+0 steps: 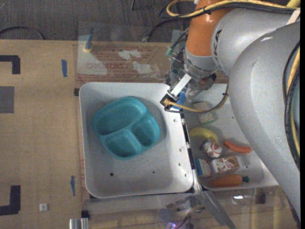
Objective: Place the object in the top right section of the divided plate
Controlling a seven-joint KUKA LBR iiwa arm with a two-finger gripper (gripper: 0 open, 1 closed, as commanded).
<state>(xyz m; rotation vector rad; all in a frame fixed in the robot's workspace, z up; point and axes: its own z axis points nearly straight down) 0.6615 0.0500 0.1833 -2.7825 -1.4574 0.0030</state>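
Closest to the lens, the grey arm with an orange band (pixel 259 66) reaches in from the right. Its gripper (pixel 180 95) hangs over the wall between the two shallow white bins, near their far edge; whether it is spread or clamped on anything cannot be told. A teal plastic divided plate (pixel 119 113) lies flat in the left bin (pixel 143 175), apart from the gripper. In the right bin (pixel 223 124) lie a yellow banana (pixel 203 134), an orange carrot (pixel 237 147), a second orange carrot with a green tip (pixel 227 180), a small red-and-white can (pixel 212 149), a red-and-white carton (pixel 224 165) and a pale speckled square pad (pixel 204 106). Which of these is the task's object cannot be told.
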